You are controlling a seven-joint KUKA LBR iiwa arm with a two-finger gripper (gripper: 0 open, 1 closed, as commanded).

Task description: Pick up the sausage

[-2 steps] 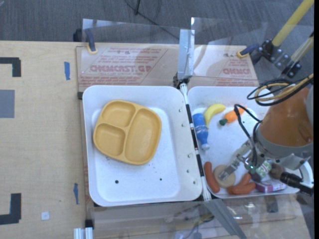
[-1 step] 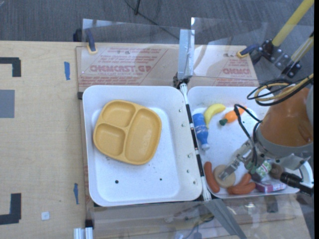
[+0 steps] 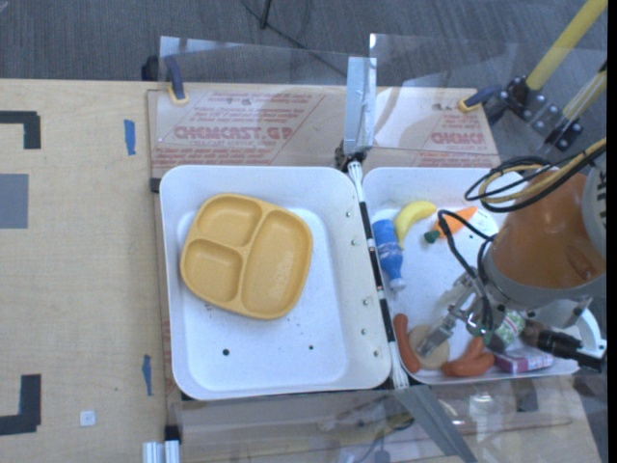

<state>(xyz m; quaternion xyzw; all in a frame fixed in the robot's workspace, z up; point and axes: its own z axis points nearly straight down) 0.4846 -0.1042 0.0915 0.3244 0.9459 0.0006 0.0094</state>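
**Sausage pick: tool low over the right bin's near corner, grasp not confirmed**

Camera view, item by item:

- Tool: low in the right bin, metal fingers pointing down-left toward the near wall. Whether they are spread or pressed together cannot be told; nothing shows between them.
- Sausage: reddish, lying flat near the bin's near edge, just right of the tool's tip. A second reddish curved piece lies against the left wall, beside a tan round item; which one is meant is not certain.
- Step in hand, as judged: approach and alignment; lift not yet done.
- Next move calls for: centring over the sausage, fingers across its short width, then a straight rise.
- Edges: near wall and left wall both close; little room to slide.
- Neighbours: pink-and-white packet just right of the sausage; blue bottle and banana further back, apart.
- Open room: mid-floor of the right bin; left bin holds a yellow divided plate.
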